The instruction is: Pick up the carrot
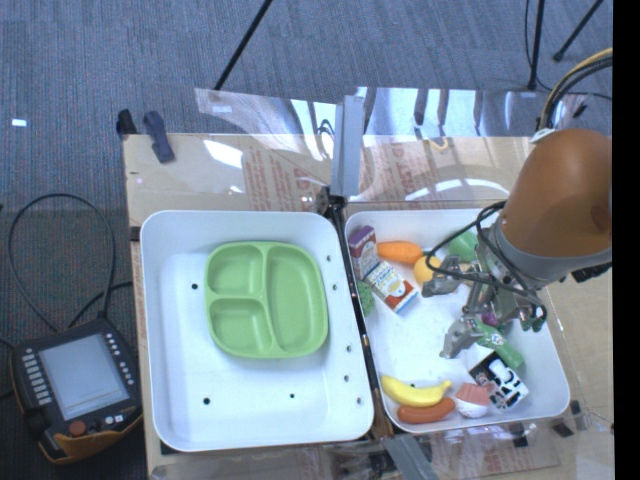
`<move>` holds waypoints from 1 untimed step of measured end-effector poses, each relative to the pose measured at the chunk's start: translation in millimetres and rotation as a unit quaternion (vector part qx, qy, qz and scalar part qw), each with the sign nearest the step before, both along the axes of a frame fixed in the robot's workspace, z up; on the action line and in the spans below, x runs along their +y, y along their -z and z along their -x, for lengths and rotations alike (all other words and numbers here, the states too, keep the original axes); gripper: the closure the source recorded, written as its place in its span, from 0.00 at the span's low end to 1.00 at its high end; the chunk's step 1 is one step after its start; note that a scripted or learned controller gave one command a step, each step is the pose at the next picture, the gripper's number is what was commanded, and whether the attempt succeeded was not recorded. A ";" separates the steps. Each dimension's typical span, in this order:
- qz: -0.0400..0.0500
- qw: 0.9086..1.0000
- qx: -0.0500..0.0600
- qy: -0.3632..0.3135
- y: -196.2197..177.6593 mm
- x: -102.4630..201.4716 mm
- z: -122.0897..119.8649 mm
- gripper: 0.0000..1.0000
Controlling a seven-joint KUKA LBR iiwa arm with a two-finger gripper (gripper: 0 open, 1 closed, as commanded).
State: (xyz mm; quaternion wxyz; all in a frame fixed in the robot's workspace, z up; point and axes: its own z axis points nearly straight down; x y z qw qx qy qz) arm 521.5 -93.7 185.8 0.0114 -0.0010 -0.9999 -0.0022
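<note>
The carrot (400, 252) lies at the far side of the right bin (556, 353), just right of a small purple carton (361, 242) and beyond a second carton (391, 287). The claw (466, 339) hangs low over the middle of that bin, well apart from the carrot; its fingers stand apart with nothing between them. At the bin's near edge lie a banana (416, 391), a sausage (426, 413) and a black-and-white box (500, 380). The left bin (170, 388) holds a green plate (267, 299) with 3 sections.
</note>
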 end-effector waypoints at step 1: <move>0.002 1.000 -0.011 0.000 -12.8 0.0 -3.4 0.00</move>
